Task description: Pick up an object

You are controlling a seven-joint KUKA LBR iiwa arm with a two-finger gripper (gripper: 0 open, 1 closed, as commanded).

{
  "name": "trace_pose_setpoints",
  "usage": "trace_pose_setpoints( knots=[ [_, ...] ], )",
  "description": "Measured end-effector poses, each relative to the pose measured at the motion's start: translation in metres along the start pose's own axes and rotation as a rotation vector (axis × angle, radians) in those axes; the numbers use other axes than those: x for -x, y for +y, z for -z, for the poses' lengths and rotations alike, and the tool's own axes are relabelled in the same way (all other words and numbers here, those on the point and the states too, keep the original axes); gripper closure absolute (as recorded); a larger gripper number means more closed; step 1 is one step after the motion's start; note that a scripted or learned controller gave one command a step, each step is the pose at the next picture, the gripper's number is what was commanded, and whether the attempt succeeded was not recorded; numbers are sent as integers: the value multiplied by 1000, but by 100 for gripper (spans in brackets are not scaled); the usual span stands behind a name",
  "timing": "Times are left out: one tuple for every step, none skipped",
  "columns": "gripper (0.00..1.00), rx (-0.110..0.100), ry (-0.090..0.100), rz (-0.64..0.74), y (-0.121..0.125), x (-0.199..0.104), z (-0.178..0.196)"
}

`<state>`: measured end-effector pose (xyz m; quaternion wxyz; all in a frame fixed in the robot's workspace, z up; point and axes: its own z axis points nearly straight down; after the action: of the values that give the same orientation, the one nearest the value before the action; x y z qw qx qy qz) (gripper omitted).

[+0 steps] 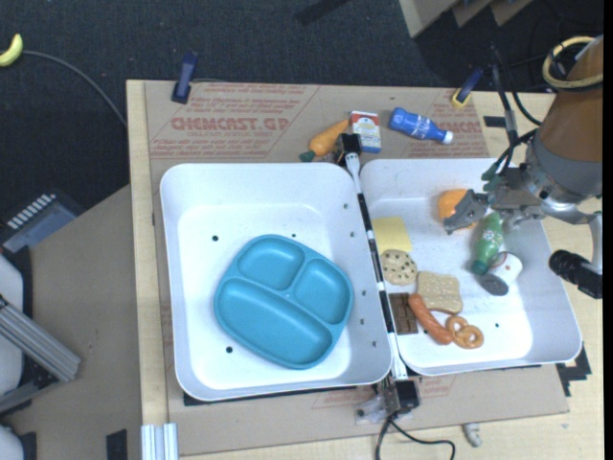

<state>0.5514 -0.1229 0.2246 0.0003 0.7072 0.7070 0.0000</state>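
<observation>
The claw point(490, 204) hangs low over the right bin point(536, 343), at the end of the grey arm point(575, 151) that reaches in from the right, and whether its fingers are spread or pressed together cannot be told from this angle, since the dark linkage hides the tips. Directly under the claw and just below it a green bottle point(488, 243) lies tilted, its upper end at or against the claw's tips, though nothing shows it pinched between them. Just to the claw's left sits an orange piece of toy food point(452, 202), close beside the linkage. Below the bottle, a white cup point(508, 267) and a small dark grey disc point(494, 284) lie touching it or nearly so. Further down and to the left of the claw are a yellow cheese slice point(391, 235), a chocolate-chip cookie point(397, 266), a square cracker point(440, 290), a sausage point(428, 318) and a pretzel point(465, 333), clustered near the bin's left wall. Well to the claw's left, in the left bin point(192, 209), rests a blue divided plate point(282, 300). Beyond the bins, above and left of the claw, a blue and white bottle point(419, 126), a small carton point(365, 130) and a toy carrot point(329, 138) lie on the bench point(239, 118).
</observation>
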Motion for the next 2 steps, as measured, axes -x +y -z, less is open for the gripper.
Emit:
trace_pose_setpoints(
  knots=[
    [0, 0, 0, 1, 64, 42, -140],
    [0, 1, 0, 1, 116, 25, -139]
  ],
)
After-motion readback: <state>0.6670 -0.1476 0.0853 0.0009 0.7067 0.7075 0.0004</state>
